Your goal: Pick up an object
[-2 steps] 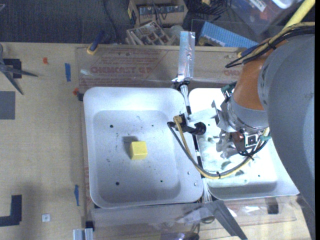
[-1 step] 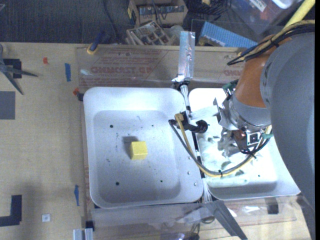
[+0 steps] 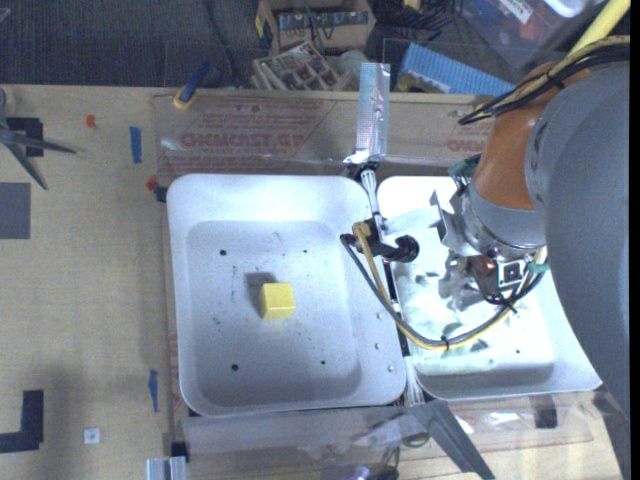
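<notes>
Arm (image 3: 560, 168): grey, orange band above wrist, enters from the right, poised over the right bin.
Hand (image 3: 470, 286): low inside the right bin (image 3: 520, 373), above its floor; open or closed, cannot tell; nothing seen between its parts.
Yellow block (image 3: 278, 300): rests on the floor of the left bin (image 3: 200, 208), near centre, well apart from the hand.
Cables (image 3: 385, 268): yellow and black, draped over the wall between the two bins.
Worktop (image 3: 80, 298): light wood, blue tape marks.
</notes>
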Available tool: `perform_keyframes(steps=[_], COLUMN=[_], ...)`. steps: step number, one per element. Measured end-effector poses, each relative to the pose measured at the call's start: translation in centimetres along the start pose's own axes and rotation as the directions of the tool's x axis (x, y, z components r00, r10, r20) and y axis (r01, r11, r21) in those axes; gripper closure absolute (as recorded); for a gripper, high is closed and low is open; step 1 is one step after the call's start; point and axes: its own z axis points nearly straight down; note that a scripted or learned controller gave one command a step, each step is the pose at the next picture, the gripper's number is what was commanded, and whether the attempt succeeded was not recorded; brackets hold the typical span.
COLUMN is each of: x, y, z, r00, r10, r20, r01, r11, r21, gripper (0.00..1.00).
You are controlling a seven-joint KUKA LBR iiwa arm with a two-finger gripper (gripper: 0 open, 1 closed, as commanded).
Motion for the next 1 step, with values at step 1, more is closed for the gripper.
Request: perform_keyframes(steps=[1], x=[0.03], y=[0.14], z=[-0.84], r00=[1.000], r10=[0.003], r20=[0.002], r01=[-0.003], r11=[1.000], r21=[-0.001], gripper=[1.00])
